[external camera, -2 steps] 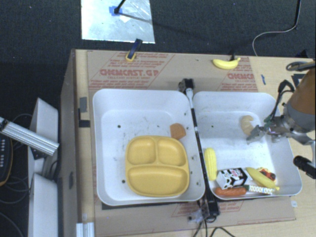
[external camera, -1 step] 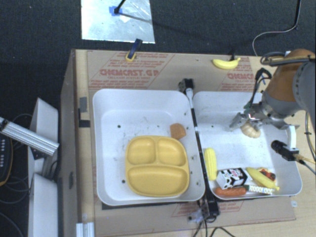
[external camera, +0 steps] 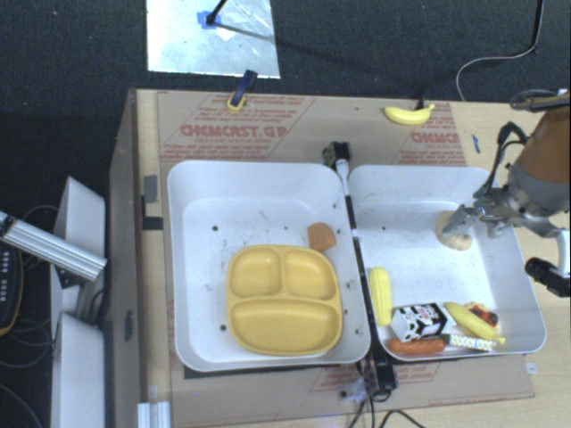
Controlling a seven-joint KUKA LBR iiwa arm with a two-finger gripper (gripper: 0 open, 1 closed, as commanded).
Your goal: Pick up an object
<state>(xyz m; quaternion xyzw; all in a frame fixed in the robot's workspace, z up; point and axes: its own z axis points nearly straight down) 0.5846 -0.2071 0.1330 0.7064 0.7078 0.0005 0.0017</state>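
Dark carpet surrounds my bench (external camera: 294,119), whose top is covered with brown printed cardboard and carries two shallow white bins side by side. From my remote seat I see the left bin (external camera: 192,194) holding a yellow divided plate (external camera: 285,300) toward its near side, with a small orange-brown block (external camera: 321,235) just beyond the plate's far right corner, near the wall between the bins.

In the right bin (external camera: 401,194), a yellow corn cob (external camera: 380,294) lies close to the dividing wall. Next to it, in the near corner, sit a black-and-white carton (external camera: 417,320), an orange carrot-like piece (external camera: 417,347) along the front wall, and a yellow banana (external camera: 470,318) with a small red item beside it. Another banana (external camera: 409,112) rests on the cardboard outside the bins, at the far edge.

My arm comes in from the right, and the gripper (external camera: 464,223) is down in the right bin's far right area, right at a pale tan rounded object (external camera: 455,234). I cannot tell whether the gripper is apart or together, nor whether that object is truly between them. A silver sheet (external camera: 212,23) lies on the carpet beyond the bench.
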